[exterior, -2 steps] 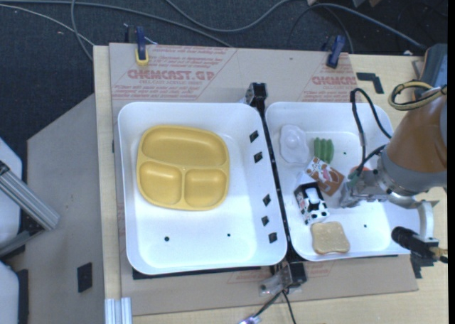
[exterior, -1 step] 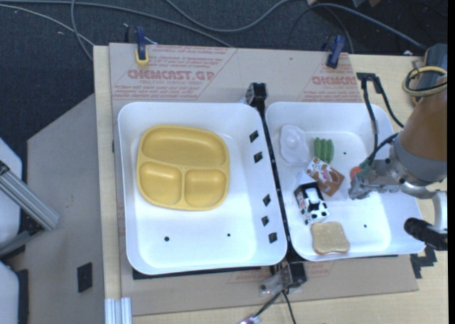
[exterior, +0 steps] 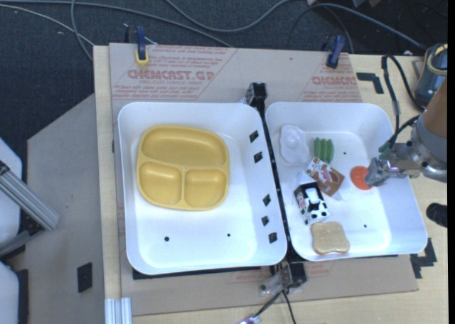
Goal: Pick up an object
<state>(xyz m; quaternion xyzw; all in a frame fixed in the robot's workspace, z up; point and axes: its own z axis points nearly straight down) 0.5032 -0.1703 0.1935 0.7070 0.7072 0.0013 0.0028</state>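
Reaching in from the right, the arm (exterior: 431, 138) has its pincer (exterior: 375, 173) low inside the right bin (exterior: 398, 227), right at an orange-red round object (exterior: 361, 177). That object sits just to the pincer's left, touching or nearly touching the tip, and whether it lies between the fingers or merely beside them cannot be told from above; nor can it be told whether the pincer is open or closed. Being round, the object has no long axis to line up with, so the coming move seems to turn on that small leftward offset alone. Farther left of the pincer lie a patterned packet (exterior: 325, 175), green beans (exterior: 323, 149) and a clear lump (exterior: 291, 141); down and to its left are a black-and-white cow toy (exterior: 311, 203) and a slice of bread (exterior: 330, 238). Well apart, in the left bin (exterior: 142, 244), rests a yellow divided tray (exterior: 183, 167).
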